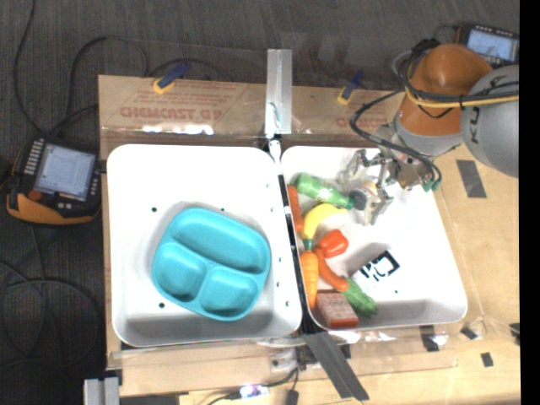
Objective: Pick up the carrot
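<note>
Dark carpet with loose cables surrounds a brown bench (194,104) that carries two shallow white bins side by side. Left bin (135,310) holds a turquoise divided tray (211,262). Right bin (422,285) holds a cluster of toy food along its left wall, plus a black-and-white tag (379,266) lying on its floor. The grey arm (498,125), with its orange band (440,78), reaches in from the right edge and bends down over the far right part of this bin. Its hand (371,188) hangs low just beside the green cucumber (321,190), fingers spread apart with nothing between them. Near it lie a yellow banana (323,218) and a red pepper (332,243). One carrot (310,278) lies against the dividing wall, well apart from the hand; a brown block (336,311) sits at its lower end
</note>
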Tool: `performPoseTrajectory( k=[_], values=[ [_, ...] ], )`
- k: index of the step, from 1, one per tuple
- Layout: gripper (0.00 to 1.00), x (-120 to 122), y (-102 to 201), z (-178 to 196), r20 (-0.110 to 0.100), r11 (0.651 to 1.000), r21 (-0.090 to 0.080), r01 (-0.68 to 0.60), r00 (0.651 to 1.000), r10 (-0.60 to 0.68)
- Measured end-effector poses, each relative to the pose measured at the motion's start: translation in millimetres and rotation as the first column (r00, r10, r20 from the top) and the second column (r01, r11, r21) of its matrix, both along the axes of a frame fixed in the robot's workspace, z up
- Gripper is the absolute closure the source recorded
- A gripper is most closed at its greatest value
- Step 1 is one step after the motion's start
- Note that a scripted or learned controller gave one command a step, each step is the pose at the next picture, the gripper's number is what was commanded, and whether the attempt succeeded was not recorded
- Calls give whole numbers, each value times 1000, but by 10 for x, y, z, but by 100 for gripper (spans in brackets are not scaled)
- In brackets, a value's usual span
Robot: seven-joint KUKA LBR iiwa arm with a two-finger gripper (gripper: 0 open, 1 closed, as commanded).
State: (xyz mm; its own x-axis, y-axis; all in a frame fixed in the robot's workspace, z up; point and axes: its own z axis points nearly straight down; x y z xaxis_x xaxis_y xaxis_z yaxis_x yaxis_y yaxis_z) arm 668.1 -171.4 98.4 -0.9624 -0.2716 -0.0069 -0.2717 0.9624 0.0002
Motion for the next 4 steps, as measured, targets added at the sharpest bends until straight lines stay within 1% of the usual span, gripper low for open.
performPoseTrajectory(
  k=[1, 2, 3, 4],
  values=[
    [100, 20, 15, 109, 8, 1000, 6, 3, 1000, -3],
    [100, 17, 142, 1618, 1, 918, -2, -397, 918, 397],
    [100, 22, -367, 1403, 1, 935, -1, -355, 935, 355],
    [100, -34, 235, 1276, 0, 933, 0, -360, 933, 360]
  ],
)
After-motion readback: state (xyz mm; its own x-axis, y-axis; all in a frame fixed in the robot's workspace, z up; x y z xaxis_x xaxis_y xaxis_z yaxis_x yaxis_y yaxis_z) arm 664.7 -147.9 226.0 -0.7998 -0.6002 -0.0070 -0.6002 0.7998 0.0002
